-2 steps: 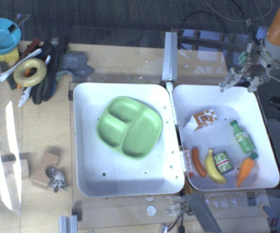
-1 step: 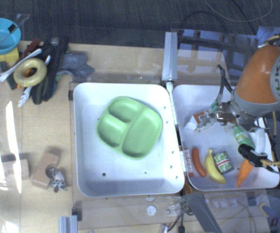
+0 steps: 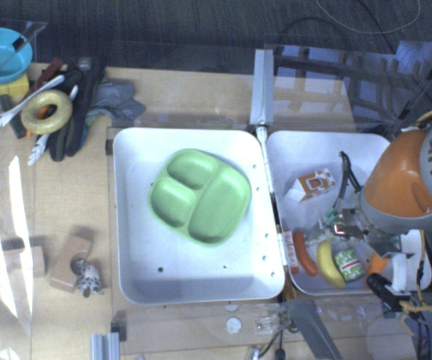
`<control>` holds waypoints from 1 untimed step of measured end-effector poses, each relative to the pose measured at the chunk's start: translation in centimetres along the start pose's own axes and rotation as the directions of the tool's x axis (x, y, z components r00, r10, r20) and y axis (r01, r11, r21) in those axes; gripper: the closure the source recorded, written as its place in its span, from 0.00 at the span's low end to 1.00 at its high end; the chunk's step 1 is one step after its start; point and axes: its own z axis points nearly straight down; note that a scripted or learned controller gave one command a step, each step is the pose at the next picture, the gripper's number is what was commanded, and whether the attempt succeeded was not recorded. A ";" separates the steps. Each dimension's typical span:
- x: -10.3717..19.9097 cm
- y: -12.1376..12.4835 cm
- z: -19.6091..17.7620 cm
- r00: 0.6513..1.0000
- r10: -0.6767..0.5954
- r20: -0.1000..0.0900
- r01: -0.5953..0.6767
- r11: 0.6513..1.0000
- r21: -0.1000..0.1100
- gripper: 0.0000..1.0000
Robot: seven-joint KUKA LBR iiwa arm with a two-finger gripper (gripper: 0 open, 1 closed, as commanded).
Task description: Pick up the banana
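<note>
Looking down on the right bin (image 3: 366, 145), I see my arm's orange band (image 3: 400, 180) over its right half, with the gripper (image 3: 342, 229) below it near the bin's middle. I cannot tell from here how the gripper is set; dark cables and grey housing hide it. Just below the gripper lies the banana (image 3: 328, 264), yellow, resting on the bin floor near the front wall, not lifted. Touching its left side is a red sausage-shaped toy (image 3: 303, 252); on its right sits a small green-and-white packet (image 3: 348, 264). Farther back in the same bin stands a little white and orange carton (image 3: 315, 184). The left bin (image 3: 130, 223) holds a green divided plate (image 3: 200, 196).
</note>
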 end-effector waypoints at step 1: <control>0.1 0.3 -1.1 1.000 -0.002 0.000 0.002 1.000 -0.007 1.00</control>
